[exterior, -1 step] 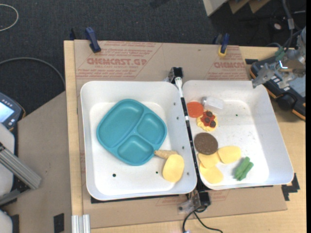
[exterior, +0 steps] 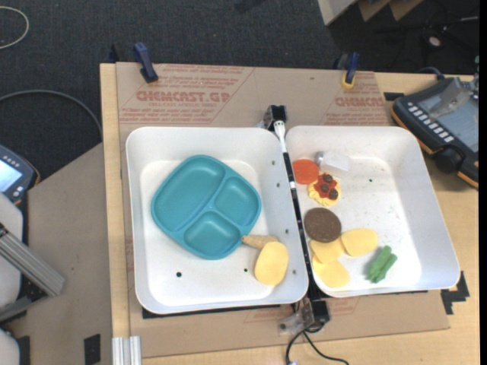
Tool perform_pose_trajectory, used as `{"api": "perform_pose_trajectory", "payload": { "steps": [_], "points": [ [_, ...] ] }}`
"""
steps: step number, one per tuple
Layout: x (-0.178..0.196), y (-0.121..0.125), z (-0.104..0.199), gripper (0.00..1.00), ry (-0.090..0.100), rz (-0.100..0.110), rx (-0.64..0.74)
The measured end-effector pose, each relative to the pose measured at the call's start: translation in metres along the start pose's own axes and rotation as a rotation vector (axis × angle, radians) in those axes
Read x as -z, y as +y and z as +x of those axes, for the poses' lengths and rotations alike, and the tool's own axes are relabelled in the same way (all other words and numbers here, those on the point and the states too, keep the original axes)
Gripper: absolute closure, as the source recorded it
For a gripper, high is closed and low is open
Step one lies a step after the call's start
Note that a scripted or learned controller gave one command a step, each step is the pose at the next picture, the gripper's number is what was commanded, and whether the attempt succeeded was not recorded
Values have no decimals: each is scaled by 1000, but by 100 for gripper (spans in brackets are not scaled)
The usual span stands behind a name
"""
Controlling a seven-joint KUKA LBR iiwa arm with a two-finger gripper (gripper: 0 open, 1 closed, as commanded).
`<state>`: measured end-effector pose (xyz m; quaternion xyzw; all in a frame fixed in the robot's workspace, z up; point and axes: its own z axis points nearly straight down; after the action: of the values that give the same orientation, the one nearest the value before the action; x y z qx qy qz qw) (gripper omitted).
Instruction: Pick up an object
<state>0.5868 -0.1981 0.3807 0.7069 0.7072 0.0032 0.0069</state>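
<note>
Whether the gripper was wide, narrow or holding anything could not be told. The candidate objects lay in two shallow glossy white plastic bins. In the right bin [exterior: 426, 175], clustered along its left side, sat a flat orange-red disc [exterior: 305, 171], a small pale rectangular piece [exterior: 332, 162] beside it, a yellow lump topped with red and dark beads [exterior: 326, 190], a matte dark brown disc [exterior: 323, 223], three smooth pale yellow rounded slices [exterior: 358, 242] touching one another, and a knobbly green strip [exterior: 382, 264]. In the left bin [exterior: 137, 204] lay a smooth teal three-compartment tray [exterior: 206, 206], with a tan cone [exterior: 257, 241] and a rounded yellow lump [exterior: 272, 263] touching near the tray's lower right edge.
</note>
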Motion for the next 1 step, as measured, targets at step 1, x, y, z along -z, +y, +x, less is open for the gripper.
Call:
{"api": "perform_pose_trajectory", "payload": {
  "steps": [1],
  "points": [
    [106,-73,-10,0,-2,-1,-4]
  ]
}}
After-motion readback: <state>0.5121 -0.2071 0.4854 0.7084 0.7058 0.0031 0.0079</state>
